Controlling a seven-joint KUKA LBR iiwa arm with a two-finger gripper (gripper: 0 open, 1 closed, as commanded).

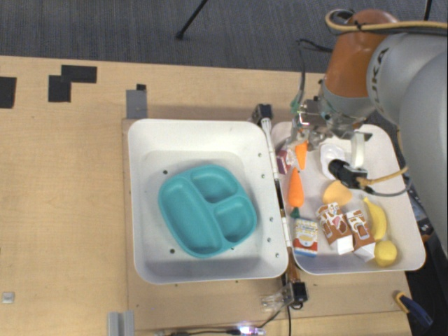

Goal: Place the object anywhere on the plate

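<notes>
Tan wooden bench (63,208) bears two white bins: left bin (140,187), right bin (413,250), side by side.

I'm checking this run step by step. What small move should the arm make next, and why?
Probably lower onto the carrot and close. The gripper sits over the right bin near the carrot's top end, with nothing visibly held, and the teal plate in the left bin holds nothing yet.
</notes>
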